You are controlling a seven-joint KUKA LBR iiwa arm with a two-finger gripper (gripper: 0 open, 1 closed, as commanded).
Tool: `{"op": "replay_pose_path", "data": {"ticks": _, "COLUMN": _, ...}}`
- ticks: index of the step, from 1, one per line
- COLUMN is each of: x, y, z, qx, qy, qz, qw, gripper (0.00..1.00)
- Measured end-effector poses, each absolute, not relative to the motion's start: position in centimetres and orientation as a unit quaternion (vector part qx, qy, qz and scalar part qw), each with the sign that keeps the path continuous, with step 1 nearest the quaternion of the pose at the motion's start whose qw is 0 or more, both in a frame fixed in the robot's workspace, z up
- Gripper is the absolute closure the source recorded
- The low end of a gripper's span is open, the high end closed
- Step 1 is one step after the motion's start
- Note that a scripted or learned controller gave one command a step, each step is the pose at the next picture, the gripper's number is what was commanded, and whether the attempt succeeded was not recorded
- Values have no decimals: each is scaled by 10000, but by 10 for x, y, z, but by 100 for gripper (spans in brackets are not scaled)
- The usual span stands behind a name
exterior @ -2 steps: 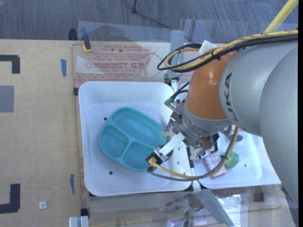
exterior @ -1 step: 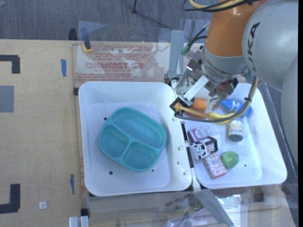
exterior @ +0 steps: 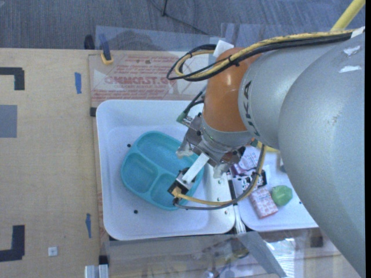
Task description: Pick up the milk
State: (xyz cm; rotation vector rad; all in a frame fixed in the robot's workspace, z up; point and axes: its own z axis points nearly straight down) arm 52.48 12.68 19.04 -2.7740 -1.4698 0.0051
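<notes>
2 shallow white bins sit side by side in your camera view. The left bin (exterior: 110,155), centre-left of the frame, holds a teal divided tray (exterior: 145,172). The right bin (exterior: 287,216), at the lower right, is largely covered by the arm (exterior: 313,114), which reaches in from the right edge.

The gripper (exterior: 223,165) hangs below the orange band, over the seam where the 2 bins meet, just right of the tray's rim. The wrist hides it from above, so you cannot tell whether it is spread, pressed together or pinching anything.

A white packet with dark and purple print (exterior: 250,158) peeks out just right of the wrist in the right bin; this is probably the milk, though too little of it shows to be sure. A pink box (exterior: 264,201) and a green thing (exterior: 282,194) lie below it.

By the look of it, you are at the approach step, with no grasp confirmed. The next move calls for centring the gripper on the milk, slightly toward the right of the frame, clear of the bin wall and the pink box.
</notes>
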Motion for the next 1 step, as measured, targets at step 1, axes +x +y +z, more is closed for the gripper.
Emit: {"op": "replay_pose_path", "data": {"ticks": 1, "x": 569, "y": 166, "z": 260, "qx": -9374, "qy": -3482, "qz": 9, "qw": 2, "gripper": 0}}
